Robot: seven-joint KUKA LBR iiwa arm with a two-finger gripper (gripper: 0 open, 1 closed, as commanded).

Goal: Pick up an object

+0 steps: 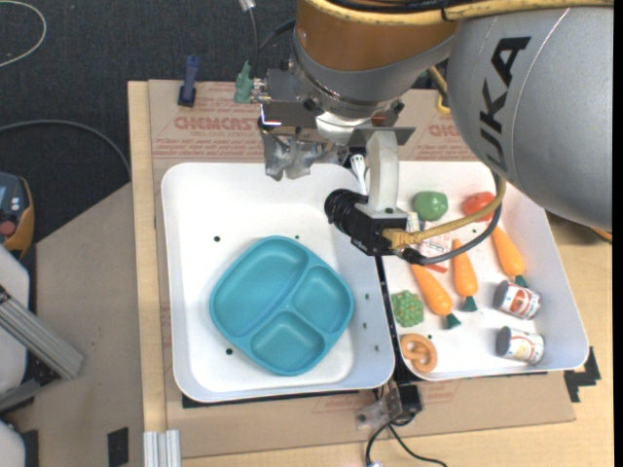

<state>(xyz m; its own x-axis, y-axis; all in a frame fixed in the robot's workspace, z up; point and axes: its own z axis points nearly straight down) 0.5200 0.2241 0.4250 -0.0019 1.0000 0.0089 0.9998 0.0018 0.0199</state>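
My gripper (288, 158) hangs over the far edge of the left bin (185, 261), just above its back wall, with nothing visibly in it. A teal divided plate (282, 305) lies in the left bin, toward the front, well clear of the gripper. The right bin (555, 290) holds three orange carrots (464, 272), a green leafy piece (428, 203), a red piece (477, 202), a green broccoli-like lump (408, 307), a brown pretzel (419, 351) and two small cans (517, 300). The arm's large body covers the far part of both bins.
Both bins rest on a cardboard sheet (209, 120). A blue clip (188, 81) and a green clip (242, 84) sit at its back edge. Bare white floor lies around the plate in the left bin.
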